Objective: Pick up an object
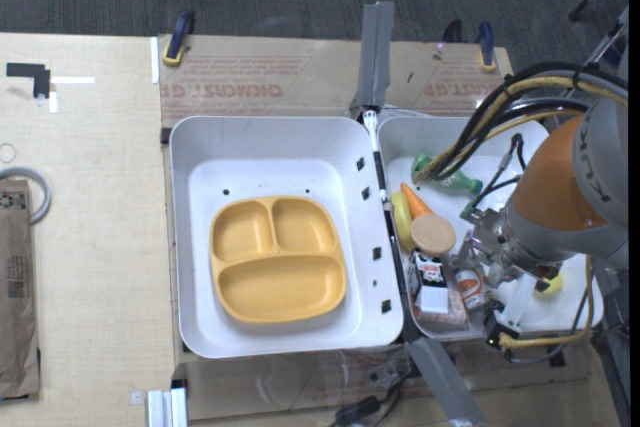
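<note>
The right bin (pixel 400 143) holds a pile of small things: a round tan lid (pixel 433 235), an orange carrot (pixel 414 199), a yellow piece (pixel 401 213), a green item (pixel 452 179), a black-and-white carton (pixel 431 286) and a red-labelled pack (pixel 468 289). A small yellow piece (pixel 548 284) lies under the arm. My gripper (pixel 482 267) hangs low over the bin's middle, just right of the tan lid and above the red-labelled pack. The wrist and cables hide its tips.
The left bin (pixel 190 215) carries a yellow three-part plate (pixel 278 258). A metal divider (pixel 376 65) runs between the bins. Brown cardboard (pixel 240 75) lies behind them. A paper bag (pixel 15 285) sits at the bench's left edge.
</note>
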`<state>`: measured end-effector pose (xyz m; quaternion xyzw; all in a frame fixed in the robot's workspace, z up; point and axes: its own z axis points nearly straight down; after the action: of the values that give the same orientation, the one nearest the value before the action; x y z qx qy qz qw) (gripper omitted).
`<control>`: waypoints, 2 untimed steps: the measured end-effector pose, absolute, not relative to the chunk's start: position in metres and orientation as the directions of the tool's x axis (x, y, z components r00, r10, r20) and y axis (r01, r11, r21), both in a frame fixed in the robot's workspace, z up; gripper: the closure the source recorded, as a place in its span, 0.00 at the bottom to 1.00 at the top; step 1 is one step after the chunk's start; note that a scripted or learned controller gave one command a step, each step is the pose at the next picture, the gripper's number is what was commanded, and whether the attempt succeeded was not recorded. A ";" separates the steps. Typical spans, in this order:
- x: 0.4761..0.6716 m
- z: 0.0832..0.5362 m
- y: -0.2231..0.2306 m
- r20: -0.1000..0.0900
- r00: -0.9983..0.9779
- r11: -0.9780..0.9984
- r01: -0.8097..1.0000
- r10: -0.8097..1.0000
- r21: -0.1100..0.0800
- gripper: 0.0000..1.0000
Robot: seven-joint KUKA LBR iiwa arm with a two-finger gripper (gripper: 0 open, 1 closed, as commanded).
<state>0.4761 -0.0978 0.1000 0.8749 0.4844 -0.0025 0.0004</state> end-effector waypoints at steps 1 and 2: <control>0.522 0.191 -0.046 -0.004 0.552 -0.552 0.834 0.834 -0.003 1.00; 0.477 0.272 -0.043 -0.004 0.508 -0.508 0.861 0.861 -0.003 1.00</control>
<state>0.4773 -0.0434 0.2723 0.8683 0.4960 -0.0026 0.0000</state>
